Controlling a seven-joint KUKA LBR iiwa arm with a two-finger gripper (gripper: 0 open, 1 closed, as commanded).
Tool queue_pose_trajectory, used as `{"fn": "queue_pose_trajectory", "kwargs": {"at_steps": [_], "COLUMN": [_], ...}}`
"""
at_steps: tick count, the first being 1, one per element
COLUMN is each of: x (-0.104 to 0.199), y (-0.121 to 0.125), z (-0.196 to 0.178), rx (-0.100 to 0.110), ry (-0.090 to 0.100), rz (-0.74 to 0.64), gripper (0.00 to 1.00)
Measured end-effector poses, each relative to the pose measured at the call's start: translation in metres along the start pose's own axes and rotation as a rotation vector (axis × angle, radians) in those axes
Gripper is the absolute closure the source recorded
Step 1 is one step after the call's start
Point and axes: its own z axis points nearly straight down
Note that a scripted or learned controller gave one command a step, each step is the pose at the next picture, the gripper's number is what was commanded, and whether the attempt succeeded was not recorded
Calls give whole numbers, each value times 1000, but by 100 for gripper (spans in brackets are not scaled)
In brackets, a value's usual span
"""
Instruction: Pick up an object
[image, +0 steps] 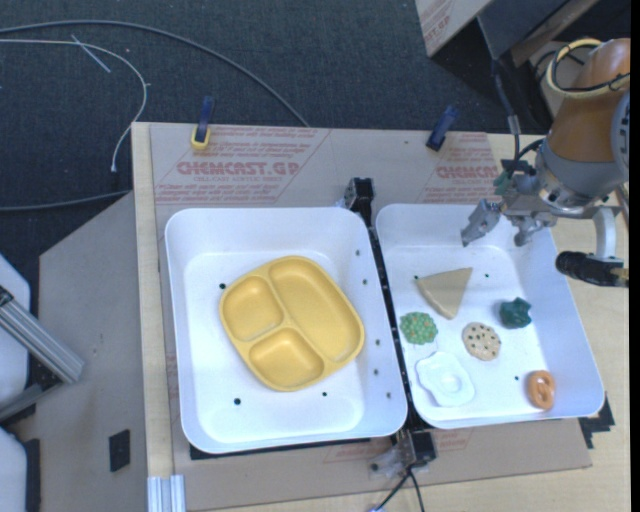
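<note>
A robotics lab test cell: a worktop (300, 160) of protective-film-covered board printed "CHEMCAST GP" is held by blue clamps (204, 122), with two white bins (190, 300) bolted side by side. Loose cables (120, 60) trail over dark carpet (330, 60), and the grey-and-orange arm (585, 110) reaches over the worktop's right edge.

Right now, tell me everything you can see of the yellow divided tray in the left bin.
The yellow divided tray looks like smooth, matte plastic, a rounded rectangle with a raised rim. Ridges split it into three compartments: one long one along the upper right side, and two smaller ones at the left and bottom. All three hold nothing. It lies flat, turned at a slant to the walls of the left bin, near the middle of the floor. Nothing but the bin floor touches it.
</note>
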Motion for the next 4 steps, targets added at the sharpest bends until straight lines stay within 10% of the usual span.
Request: {"fn": "queue_pose_trajectory", "kwargs": {"at_steps": [1, 2, 4], "x": [-1, 0, -8], "y": [2, 4, 13], "z": [42, 28, -51], "rx": [-1, -7, -9], "ry": [0, -1, -2], "rz": [-1, -1, -1], "gripper": [0, 100, 100]}}
